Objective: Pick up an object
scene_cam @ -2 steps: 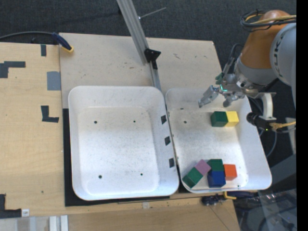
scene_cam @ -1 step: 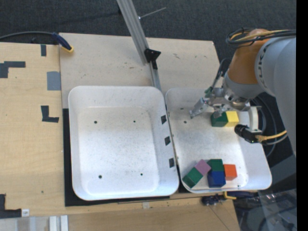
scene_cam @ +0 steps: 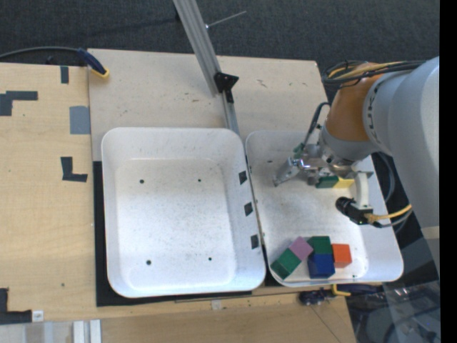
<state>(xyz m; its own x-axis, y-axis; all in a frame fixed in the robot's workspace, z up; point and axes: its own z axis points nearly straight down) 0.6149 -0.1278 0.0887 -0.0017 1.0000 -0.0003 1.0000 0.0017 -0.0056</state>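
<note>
My gripper [scene_cam: 303, 168] hangs over the right bin [scene_cam: 285, 148], its upper part; whether it is apart or together, I cannot tell. The blocks [scene_cam: 314, 256] lie clustered at the bin's near edge, well apart from it.

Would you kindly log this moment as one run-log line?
arm: over right bin | gripper: far end | blocks: near corner, untouched | left bin: idle

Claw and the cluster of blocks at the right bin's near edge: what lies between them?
In the camera view, only bare white bin floor separates the claw from the blocks.
</note>
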